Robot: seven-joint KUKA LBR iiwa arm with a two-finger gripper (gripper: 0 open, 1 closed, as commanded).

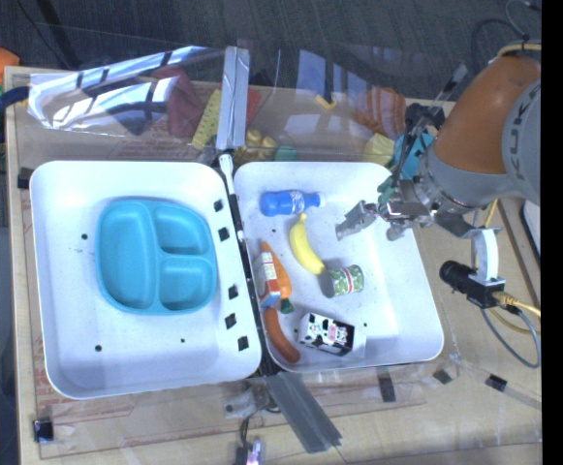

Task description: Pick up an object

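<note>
Pincer hangs over the right bin, holding nothing, though I cannot tell its opening, probably because banana and can lie below.

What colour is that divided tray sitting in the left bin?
Light blue, a turquoise shade. The divided tray shows plainly in the camera view.

A robotics lab — wooden bench with two white bins (clear shields behind), cables, dark carpet.
</note>
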